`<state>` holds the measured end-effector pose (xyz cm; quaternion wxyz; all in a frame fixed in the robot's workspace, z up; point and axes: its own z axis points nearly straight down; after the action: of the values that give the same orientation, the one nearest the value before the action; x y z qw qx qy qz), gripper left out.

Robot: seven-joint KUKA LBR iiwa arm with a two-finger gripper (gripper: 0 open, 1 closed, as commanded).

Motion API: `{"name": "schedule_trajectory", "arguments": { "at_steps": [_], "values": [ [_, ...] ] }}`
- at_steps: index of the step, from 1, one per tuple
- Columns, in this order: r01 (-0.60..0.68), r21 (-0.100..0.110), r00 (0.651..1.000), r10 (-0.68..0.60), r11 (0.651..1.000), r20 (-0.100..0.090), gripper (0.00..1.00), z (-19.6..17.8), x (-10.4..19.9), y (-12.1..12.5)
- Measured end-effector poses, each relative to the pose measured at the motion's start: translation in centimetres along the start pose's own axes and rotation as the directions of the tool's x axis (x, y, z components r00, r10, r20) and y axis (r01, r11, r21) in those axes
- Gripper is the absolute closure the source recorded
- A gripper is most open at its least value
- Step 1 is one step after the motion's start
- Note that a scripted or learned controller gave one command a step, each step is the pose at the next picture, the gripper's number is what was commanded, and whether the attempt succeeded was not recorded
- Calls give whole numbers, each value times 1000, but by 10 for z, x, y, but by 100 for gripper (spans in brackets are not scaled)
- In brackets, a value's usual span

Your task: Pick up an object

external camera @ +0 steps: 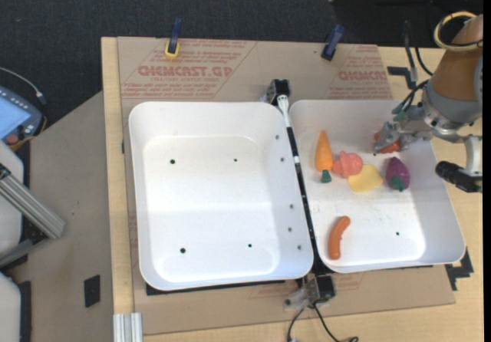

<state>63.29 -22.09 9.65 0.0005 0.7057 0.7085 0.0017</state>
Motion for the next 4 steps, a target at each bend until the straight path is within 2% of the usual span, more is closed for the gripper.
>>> {"name": "schedule_trajectory", "arguments": {
  "at_steps": [1,2,3,4],
  "values": [
    [1,5,1000,-1,1000,-3,100,-24,75,-28],
    [-4,3,1000,4,1000,2,100,-33,70,-28],
    [0,-8,1000,0,1000,3,100,-123,105,-35],
    [4,9,1000,-4,1000,-2,100,-86,196,-42]
  ]
}}
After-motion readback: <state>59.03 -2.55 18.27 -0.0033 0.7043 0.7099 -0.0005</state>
